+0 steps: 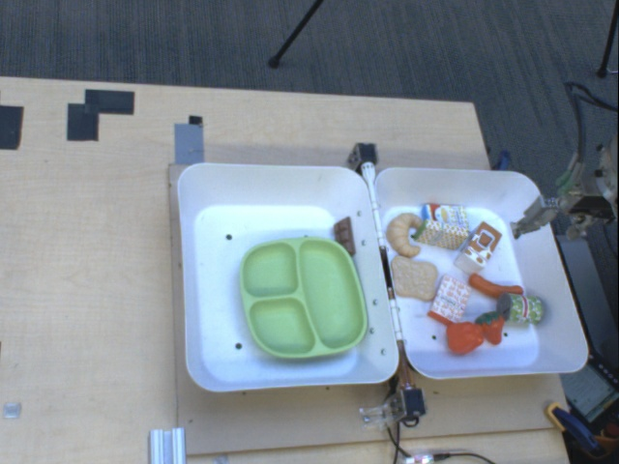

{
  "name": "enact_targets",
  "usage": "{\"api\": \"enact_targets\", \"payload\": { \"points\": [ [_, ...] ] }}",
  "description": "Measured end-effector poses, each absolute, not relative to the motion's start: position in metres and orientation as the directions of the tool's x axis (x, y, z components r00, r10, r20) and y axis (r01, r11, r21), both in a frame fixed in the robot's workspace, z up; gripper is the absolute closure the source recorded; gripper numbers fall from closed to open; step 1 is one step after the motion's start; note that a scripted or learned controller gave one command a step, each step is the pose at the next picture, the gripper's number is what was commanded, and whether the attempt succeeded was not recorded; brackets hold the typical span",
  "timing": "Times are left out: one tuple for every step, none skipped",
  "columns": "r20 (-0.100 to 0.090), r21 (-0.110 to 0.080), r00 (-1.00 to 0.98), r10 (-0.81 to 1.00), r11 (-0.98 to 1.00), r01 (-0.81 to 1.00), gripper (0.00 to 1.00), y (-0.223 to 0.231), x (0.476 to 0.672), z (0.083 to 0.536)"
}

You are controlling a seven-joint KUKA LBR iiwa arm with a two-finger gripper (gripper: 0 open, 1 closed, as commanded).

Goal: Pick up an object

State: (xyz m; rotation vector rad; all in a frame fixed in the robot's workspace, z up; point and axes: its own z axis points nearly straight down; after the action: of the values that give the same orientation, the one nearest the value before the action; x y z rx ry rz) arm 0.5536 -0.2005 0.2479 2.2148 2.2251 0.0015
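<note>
A red sausage (495, 285) lies in my right-hand bin (556, 351), its long axis running left to right with the right end tipped slightly down. Around it sit a croissant (403, 234), a cracker (415, 279), small printed cartons (481, 244), a green-and-white can (523, 308) and a red pepper (471, 336). The left bin (193, 288) carries a green divided plate (304, 298), a small brown piece (343, 229) by its upper right corner. Both bins rest on a pale wooden bench (87, 278); dark grey carpet (193, 22) lies beyond. My gripper (534, 220) hangs over the right bin's upper right rim, and I cannot tell how it is set.
</note>
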Motion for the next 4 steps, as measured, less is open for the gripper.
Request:
{"api": "enact_targets", "payload": {
  "points": [
    [-0.001,0.016,-0.005,1.000,0.005,1.000,0.00,-0.205,0.551,0.108],
    [-0.006,0.014,0.000,1.000,0.000,1.000,0.00,-0.147,0.491,0.089],
    [-0.004,0.014,-0.002,1.000,0.002,1.000,1.00,-0.146,0.491,0.098],
    [-0.004,0.014,-0.003,1.000,0.003,1.000,0.00,-0.146,0.491,0.098]
  ]
}}
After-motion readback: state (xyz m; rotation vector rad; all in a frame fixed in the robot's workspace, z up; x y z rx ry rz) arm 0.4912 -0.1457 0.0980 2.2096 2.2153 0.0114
